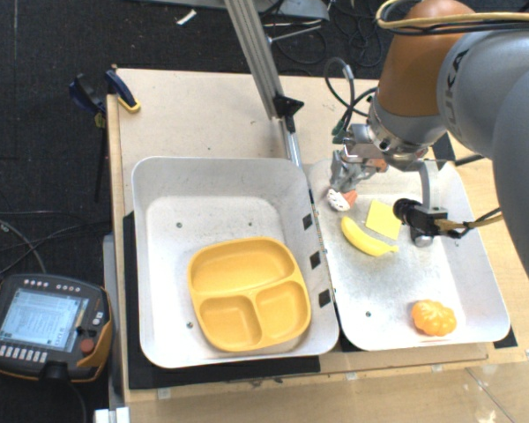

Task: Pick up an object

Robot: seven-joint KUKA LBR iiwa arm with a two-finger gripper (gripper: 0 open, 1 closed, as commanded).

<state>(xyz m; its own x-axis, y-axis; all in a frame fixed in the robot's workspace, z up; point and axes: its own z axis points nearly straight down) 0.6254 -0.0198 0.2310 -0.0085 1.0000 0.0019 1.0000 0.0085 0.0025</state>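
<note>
Dark carpet (35, 104) with loose cables on all sides of a pale wooden bench (194, 113). Reaching in from 3 o'clock, the big grey arm with an orange band (476, 69). On the bench, two shallow white bins side by side: the left white bin (159, 170) with a yellow plastic tray of three compartments (247, 291) lying toward its 6 o'clock side, and the right white bin (476, 280) with the small things. On the carpet at 8 o'clock of the bench, a grey teach pendant with a lit screen (40, 324).

In the right bin, near the middle, a yellow curved banana (366, 238); touching it at 1 o'clock, a flat yellow block (383, 218). Well apart, at 5 o'clock of this bin, a round orange fruit with ribs (434, 317). At 10 o'clock, close to the bin wall, a small white piece with red marks (338, 200).

Just above this white piece, at its 12 o'clock, the two-finger gripper (346, 176), pointing down. Not possible to tell how wide it stands. Nothing seen held in it.

Most likely target by position: the white piece. Probably light, hard and stiff, so no fear of crushing, but small and easy to push away or tip. Best taken across two opposite flat sides, low and centred, with care for the wall at 9 o'clock. As second choice, the banana: probably light and smooth, to be taken across its thick middle, not at the slippery ends.
</note>
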